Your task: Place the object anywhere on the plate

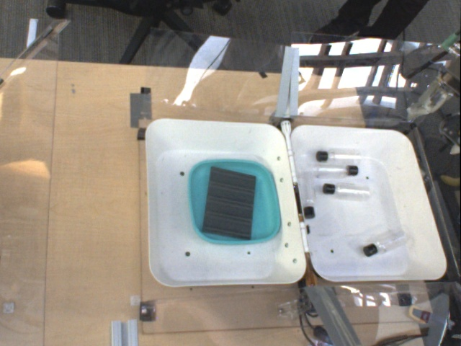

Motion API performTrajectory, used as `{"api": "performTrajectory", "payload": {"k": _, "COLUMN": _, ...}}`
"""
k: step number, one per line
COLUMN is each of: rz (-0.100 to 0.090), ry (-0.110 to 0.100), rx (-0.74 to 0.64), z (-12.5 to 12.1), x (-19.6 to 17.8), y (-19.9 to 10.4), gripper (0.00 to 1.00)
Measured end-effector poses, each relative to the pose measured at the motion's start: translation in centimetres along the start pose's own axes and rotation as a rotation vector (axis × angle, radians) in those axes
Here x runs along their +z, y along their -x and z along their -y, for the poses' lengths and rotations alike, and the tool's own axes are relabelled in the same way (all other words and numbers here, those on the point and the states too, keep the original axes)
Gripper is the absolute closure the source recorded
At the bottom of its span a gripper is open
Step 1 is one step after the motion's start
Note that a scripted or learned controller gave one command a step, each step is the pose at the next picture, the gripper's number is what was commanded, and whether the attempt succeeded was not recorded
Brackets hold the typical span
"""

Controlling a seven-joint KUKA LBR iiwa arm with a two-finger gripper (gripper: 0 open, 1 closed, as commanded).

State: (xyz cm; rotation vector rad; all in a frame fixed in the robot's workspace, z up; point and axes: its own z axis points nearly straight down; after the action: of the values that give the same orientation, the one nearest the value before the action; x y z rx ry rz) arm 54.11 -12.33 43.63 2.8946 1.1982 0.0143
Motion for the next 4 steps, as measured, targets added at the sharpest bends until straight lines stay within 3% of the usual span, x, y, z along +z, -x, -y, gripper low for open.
{"api": "performTrajectory", "payload": {"k": 1, "rz": 0.003, "ry": -0.002, "rx": 0.232, "z": -1.3, "x": 0.2, "y": 4.6, "gripper": 0.0}}
{"api": "performTrajectory", "payload": {"k": 2, "rz": 0.001, "ry": 0.003, "rx": 0.574, "z": -3.0, "x": -0.1, "y": 8.6, "gripper": 0.0}}
{"api": "performTrajectory", "payload": {"k": 4, "rz": 0.001, "ry": 0.001, "rx": 0.573, "z": -3.0, "x": 0.0, "y": 8.6, "gripper": 0.0}}
